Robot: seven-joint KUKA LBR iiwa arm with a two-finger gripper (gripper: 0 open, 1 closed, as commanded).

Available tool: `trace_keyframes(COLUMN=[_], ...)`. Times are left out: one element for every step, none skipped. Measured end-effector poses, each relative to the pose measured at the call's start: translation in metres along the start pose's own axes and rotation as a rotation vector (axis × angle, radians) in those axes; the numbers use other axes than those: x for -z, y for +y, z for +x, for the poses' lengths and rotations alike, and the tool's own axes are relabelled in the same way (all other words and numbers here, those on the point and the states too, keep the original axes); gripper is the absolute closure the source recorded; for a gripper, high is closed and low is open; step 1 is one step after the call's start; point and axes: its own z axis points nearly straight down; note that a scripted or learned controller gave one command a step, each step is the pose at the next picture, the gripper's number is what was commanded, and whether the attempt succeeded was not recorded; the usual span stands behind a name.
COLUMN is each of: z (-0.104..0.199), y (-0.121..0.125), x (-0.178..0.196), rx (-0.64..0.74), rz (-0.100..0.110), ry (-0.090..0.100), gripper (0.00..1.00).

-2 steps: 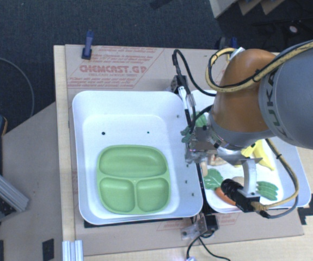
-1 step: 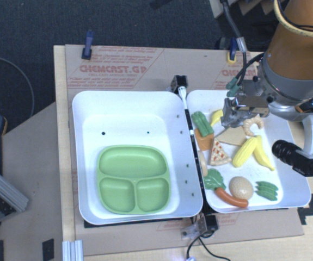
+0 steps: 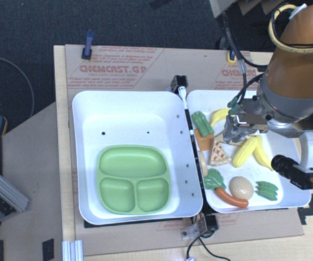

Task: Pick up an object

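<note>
My gripper (image 3: 234, 131) hangs low in the right bin (image 3: 292, 201), just above the toy food. Right below it lie a yellow corn cob (image 3: 243, 151) and a pizza slice (image 3: 219, 154). A green pickle (image 3: 202, 123) and a yellow banana (image 3: 219, 115) lie to its left, and an orange piece (image 3: 204, 141) sits below the pickle. A second yellow piece (image 3: 263, 156) lies to the right of the corn. Nothing shows clearly in the gripper's grasp.
Nearer the front of the right bin lie a green leafy toy (image 3: 214, 178), a red sausage (image 3: 232, 199), a tan egg (image 3: 241, 187) and a green pea pod (image 3: 267, 189). The left bin (image 3: 129, 107) holds a green divided plate (image 3: 134, 178). A black clip (image 3: 179, 83) joins the bins.
</note>
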Motion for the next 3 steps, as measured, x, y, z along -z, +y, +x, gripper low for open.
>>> trace_keyframes(z=[0.144, 0.104, 0.153], y=[-0.002, -0.001, 0.125], x=[-0.034, 0.216, 0.200], rx=[0.019, 0.003, 0.006], rz=[0.002, -0.026, -0.013], ry=[0.003, 0.006, 0.000], gripper=[1.00, 1.00, 1.00])
